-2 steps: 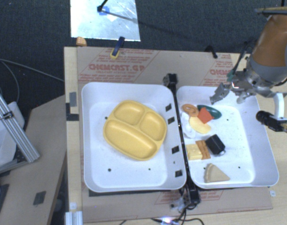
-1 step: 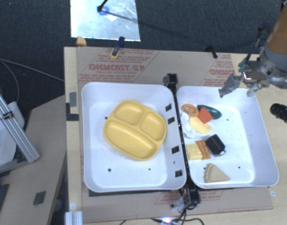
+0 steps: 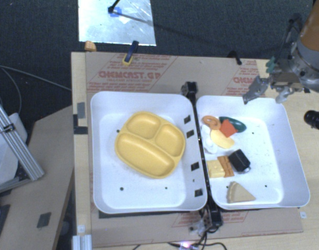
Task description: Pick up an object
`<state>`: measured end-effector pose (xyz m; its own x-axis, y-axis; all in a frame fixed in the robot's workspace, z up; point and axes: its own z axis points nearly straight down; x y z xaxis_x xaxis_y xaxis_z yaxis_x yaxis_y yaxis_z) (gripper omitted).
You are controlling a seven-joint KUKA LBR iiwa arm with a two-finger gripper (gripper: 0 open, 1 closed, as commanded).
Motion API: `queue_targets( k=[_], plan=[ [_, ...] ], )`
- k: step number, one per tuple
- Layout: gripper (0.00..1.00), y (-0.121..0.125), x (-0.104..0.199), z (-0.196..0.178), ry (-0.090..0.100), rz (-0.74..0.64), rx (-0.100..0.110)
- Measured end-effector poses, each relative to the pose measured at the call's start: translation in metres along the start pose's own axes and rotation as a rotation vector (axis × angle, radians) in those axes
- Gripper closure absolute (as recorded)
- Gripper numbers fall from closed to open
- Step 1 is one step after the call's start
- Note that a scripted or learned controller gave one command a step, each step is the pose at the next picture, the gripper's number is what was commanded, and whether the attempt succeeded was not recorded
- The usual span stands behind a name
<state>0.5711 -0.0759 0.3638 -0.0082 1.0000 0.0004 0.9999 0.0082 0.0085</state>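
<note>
A robotics lab or test bench is shown. Two white bins (image 3: 149,204) are clamped side by side on a cardboard-covered board (image 3: 149,74), which is set on a dark carpeted floor (image 3: 34,25). Loose cables (image 3: 24,74), an aluminium frame rail (image 3: 16,139) and a robot arm (image 3: 310,40) are seen around it.

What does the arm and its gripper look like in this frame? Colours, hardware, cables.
The grey KUKA arm enters at the top right, with an orange band above the wrist. Below it sits a grey metal wrist block, a small teal part on its left side. The two-finger gripper has pale grey fingers. A dark cable runs down beside the band.
</note>
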Motion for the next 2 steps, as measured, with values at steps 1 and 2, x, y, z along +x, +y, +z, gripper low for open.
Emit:
queue_targets(
  k=[1,2],
  plan=[
    [0.00,-0.038,0.029,-0.078,0.000,0.000,-0.003],
    [0.00,-0.074,0.079,-0.179,0.002,-0.002,-0.007]
  ],
)
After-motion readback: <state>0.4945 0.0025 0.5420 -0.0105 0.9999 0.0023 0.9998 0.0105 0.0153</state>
